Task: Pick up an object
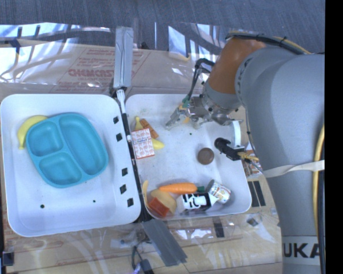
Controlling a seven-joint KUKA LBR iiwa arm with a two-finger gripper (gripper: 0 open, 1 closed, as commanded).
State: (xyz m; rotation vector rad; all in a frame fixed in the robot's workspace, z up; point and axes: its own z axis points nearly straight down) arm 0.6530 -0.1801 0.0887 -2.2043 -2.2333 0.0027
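No object has yet been lifted: the two-finger gripper [182, 115] is seen spread open and empty over the right white bin [177, 164], the small round brown object [205, 156] lying near it on the floor.

grey arm [280, 113], orange wrist band [231, 64]

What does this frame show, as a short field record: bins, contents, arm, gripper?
left bin: blue divided plate, yellow banana-like piece under its edge
right bin: brown round object, carrot, small printed box, cow-patterned toy, small can
arm: reaching in over the right bin
gripper: above the bin's upper part, nothing seen between its fingers
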